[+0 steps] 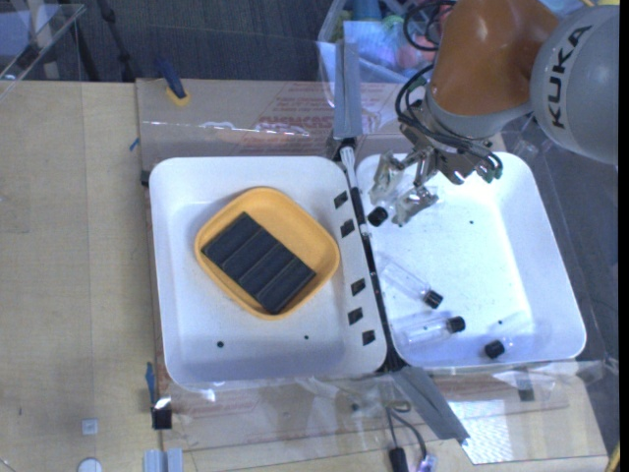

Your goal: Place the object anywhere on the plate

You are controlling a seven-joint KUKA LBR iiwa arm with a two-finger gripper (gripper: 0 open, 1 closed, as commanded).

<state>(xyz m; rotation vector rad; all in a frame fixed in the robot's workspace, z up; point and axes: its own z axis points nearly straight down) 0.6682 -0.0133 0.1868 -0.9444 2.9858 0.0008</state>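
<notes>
Table (69, 264), light wood, carrying two white bins side by side. Left bin (177, 342) holds a yellow square plate (221, 219), set at an angle, with a dark ribbed slab (257, 260) lying flat on it. Right bin (550, 264) holds several small clear vials with black caps: one (413, 285) near the middle, one (437, 328) lower down, a loose black cap (493, 348) near the front edge. Arm (491, 47) enters from upper right, orange band above wrist. Gripper (398, 197) hangs over the right bin's upper left corner, near the divider. Fingers spread; a clear vial with a black cap (376, 214) sits at the tips, but whether it is gripped I cannot tell.
</notes>
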